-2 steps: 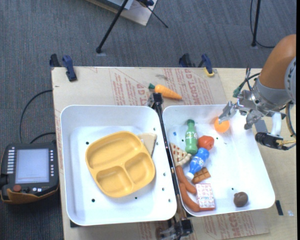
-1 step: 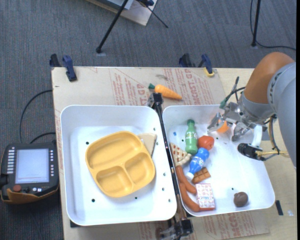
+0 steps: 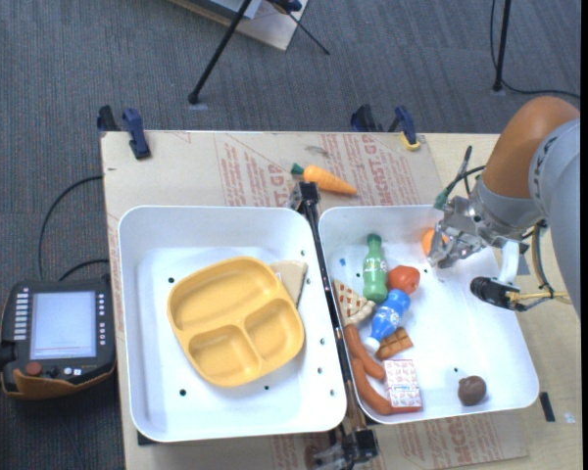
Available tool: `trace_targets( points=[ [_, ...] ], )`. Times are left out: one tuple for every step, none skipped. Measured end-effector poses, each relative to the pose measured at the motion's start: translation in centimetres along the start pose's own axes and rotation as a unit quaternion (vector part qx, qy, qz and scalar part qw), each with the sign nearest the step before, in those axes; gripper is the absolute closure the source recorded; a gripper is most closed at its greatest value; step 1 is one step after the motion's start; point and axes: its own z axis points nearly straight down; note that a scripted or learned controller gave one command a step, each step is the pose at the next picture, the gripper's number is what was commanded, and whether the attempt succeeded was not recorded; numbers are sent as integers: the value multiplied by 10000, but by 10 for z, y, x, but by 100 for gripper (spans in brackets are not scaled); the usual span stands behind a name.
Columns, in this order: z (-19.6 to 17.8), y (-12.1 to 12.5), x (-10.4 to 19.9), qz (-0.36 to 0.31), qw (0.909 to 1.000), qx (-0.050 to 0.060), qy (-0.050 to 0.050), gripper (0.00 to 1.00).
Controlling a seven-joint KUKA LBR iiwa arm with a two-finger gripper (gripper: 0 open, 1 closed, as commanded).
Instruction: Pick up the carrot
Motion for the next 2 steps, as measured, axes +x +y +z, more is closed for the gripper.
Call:
trace_targets(
  points=[
    [9,-12,-3,-1225,9925,-29,-37,100],
    [10,-73,-17,-2784,9605,-25,-36,100]
  ],
)
